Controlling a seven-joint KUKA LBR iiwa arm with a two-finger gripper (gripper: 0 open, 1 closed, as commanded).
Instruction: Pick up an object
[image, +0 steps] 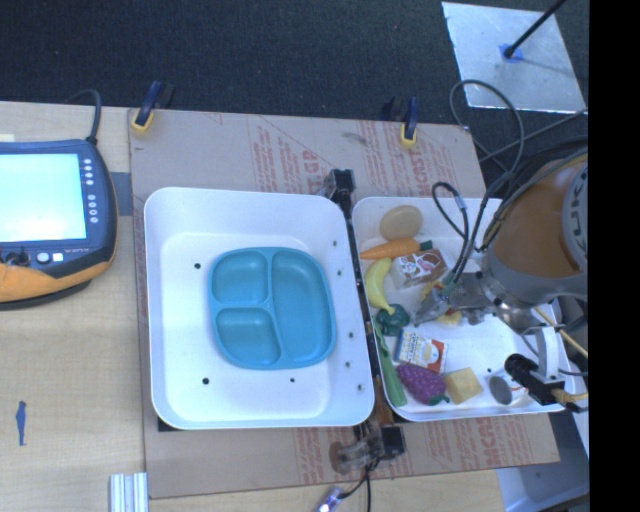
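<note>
arm (540, 225): reaching into right bin (480, 408)
fingers (432, 306): can't tell if open/shut, low over toys, near banana (375, 286)
left bin (170, 310): blue tray (270, 307)

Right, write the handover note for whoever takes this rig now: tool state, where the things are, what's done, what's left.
Tool: down inside the right bin, among the toy food near the bin's middle. Nothing can be confirmed in its grip.
Right bin contents: carrot, banana, round tan piece at the far end, small brown packet, a carton, purple grapes and a yellow block at the near end.
Left bin: holds the blue divided plate.
Done: arm is lowered over the pile.
Left: secure one object and lift it out.
</note>
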